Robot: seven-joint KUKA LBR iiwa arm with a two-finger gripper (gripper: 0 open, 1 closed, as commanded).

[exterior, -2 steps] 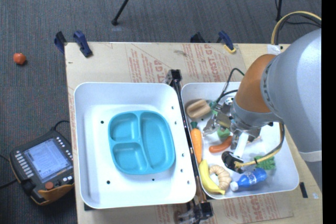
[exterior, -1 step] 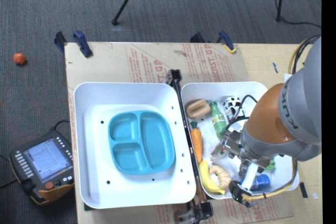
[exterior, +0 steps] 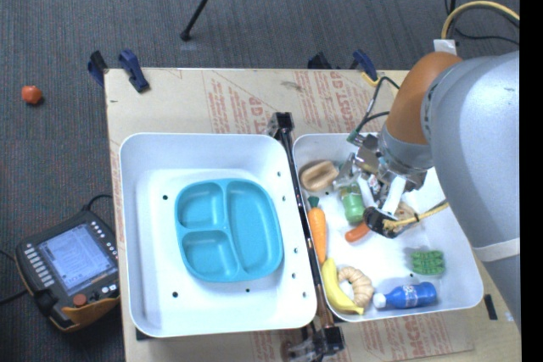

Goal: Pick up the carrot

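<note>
The carrot, orange with a green top, lies lengthwise along the left wall of the right bin, its green end pointing to the back. My gripper hangs low over the middle of that bin, right of the carrot and a little further back, and apart from it. Directly beneath the gripper sits a green object. Nothing is visibly held.
The right bin also holds a tan bread piece, a small red-orange piece, a banana, a beige knobbly item, a blue bottle and a green block. A blue divided plate lies in the left bin.
</note>
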